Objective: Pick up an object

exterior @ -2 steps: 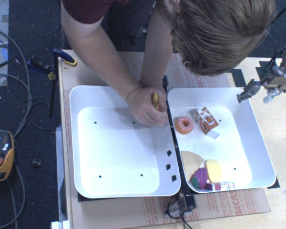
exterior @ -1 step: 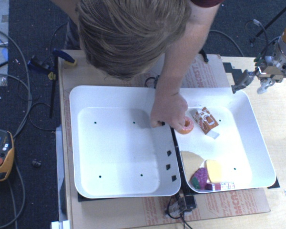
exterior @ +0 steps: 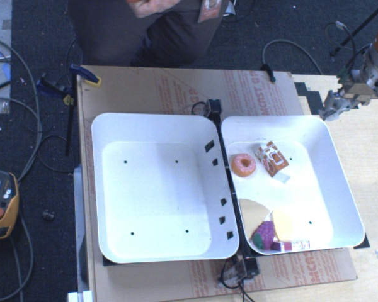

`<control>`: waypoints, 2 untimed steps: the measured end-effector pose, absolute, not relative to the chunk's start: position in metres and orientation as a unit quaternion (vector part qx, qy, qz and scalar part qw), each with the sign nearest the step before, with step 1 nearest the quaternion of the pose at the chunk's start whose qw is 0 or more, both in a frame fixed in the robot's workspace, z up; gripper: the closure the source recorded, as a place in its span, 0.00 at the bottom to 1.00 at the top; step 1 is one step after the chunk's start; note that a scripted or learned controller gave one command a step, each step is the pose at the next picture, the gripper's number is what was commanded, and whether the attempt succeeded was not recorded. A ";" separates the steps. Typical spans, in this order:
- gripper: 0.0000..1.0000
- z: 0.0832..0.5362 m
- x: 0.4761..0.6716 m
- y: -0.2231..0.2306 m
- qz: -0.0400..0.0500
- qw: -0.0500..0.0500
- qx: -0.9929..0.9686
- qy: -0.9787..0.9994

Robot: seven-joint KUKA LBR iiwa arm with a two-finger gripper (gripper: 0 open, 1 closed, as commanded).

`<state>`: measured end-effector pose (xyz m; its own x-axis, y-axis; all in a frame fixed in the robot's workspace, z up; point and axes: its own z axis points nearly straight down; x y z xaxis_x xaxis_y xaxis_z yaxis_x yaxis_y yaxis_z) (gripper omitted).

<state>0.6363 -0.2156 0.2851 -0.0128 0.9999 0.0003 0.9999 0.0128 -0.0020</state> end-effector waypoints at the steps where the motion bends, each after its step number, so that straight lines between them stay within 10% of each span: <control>1: 1.00 0.121 0.628 -0.135 -0.003 -0.003 -0.705 -0.710; 2: 0.00 0.119 0.628 -0.134 -0.002 -0.002 -0.704 -0.710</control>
